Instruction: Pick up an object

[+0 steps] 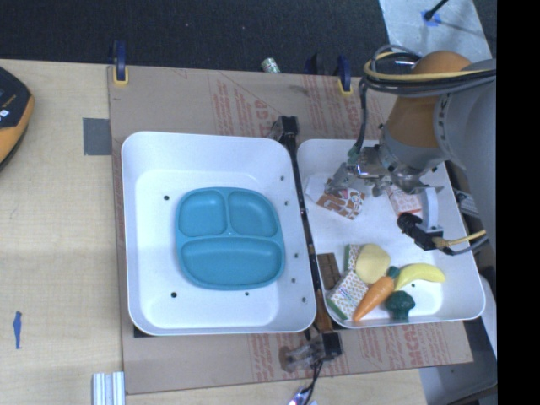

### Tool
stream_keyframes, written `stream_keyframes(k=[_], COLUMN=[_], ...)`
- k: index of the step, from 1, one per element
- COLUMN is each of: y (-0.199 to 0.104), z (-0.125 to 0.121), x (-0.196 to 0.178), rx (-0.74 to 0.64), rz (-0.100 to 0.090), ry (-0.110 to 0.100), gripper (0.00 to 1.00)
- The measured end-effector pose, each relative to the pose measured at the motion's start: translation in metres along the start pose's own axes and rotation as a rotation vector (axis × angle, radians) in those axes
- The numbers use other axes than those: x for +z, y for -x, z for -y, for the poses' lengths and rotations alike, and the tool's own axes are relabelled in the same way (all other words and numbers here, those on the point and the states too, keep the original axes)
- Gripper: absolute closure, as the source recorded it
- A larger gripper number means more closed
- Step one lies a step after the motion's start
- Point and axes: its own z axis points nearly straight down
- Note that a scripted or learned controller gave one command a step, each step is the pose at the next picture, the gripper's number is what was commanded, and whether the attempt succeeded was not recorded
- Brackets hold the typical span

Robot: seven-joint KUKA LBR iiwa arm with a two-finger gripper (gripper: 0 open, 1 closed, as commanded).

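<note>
The gripper is being held low in the right bin, just above a small printed packet; its state cannot be told; the packet is best being approached squarely, with the bin wall being avoided.

wooden bench, dark floor

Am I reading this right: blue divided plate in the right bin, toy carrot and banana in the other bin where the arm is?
Not quite. The camera view shows the blue divided plate in the left bin, not the right. The rest holds: the toy carrot and banana lie in the right bin, where the arm is reaching in.
</note>
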Motion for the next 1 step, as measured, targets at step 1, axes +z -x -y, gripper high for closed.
stream_keyframes(k=[1], y=[-0.0033], z=[-0.0044], x=[-0.0156], rx=[-0.003], rz=[-0.009], ry=[0.010], gripper=[1.00])
